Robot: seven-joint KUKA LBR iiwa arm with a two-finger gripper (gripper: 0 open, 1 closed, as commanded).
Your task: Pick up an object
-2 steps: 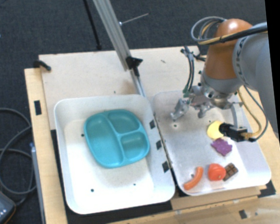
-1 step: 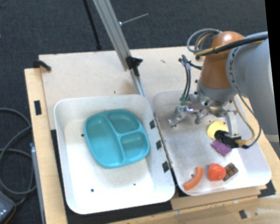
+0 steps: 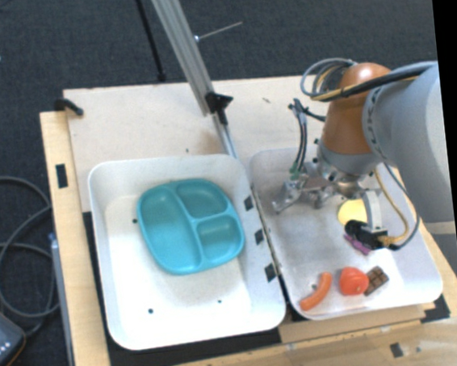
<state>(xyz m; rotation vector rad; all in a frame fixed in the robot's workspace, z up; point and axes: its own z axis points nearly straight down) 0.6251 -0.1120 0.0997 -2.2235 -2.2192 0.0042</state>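
Observation:
My gripper (image 3: 301, 194) hangs over the upper left part of the right bin (image 3: 315, 238), below the orange wrist band. A yellow object (image 3: 350, 210) lies just to its right, partly under the arm, with a purple object (image 3: 360, 242) below it. Along the bin's front edge lie an orange carrot-like piece (image 3: 316, 291), a red-orange round object (image 3: 352, 281) and a small brown block (image 3: 377, 279). The bare bin floor is below the gripper, and none of these objects touches it.
The left bin (image 3: 128, 310) holds a teal divided plate (image 3: 191, 225). A slanted metal post (image 3: 186, 48) rises from the bench behind the bins. Cables loop around the wrist near the right bin's right wall.

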